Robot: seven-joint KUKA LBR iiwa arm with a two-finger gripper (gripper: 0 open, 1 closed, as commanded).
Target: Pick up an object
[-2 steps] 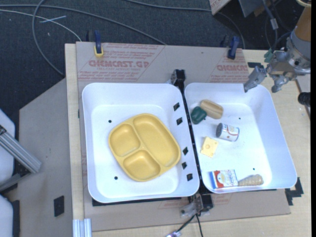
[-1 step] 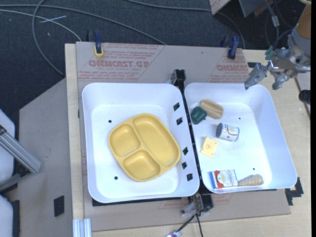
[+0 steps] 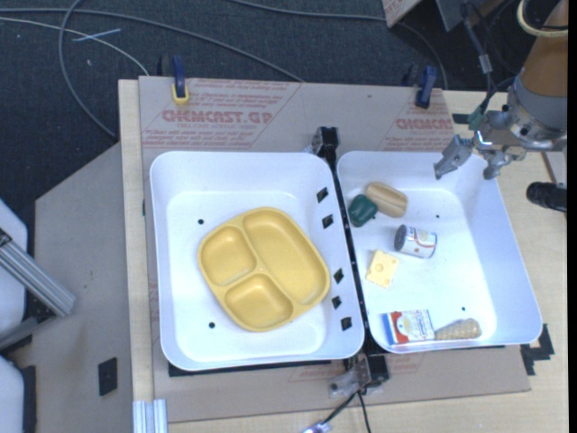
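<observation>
While my arm hangs above the far right corner of the bench, nothing is lifted yet. Leftmost, the left bin (image 3: 171, 269) holds a yellow divided tray (image 3: 262, 268); the right bin (image 3: 505, 242) holds the candidates: a green piece (image 3: 362, 210) touching a tan bread roll (image 3: 387, 198), a small can (image 3: 416, 241), a yellow cheese slice (image 3: 383, 269), a small carton (image 3: 407, 326) and a cone (image 3: 458, 330) at the near edge; my gripper (image 3: 471, 159) hovers over that bin's far rim, fingers spread and holding nothing. Choosing, descending, closing and lifting all remain, I judge.
</observation>
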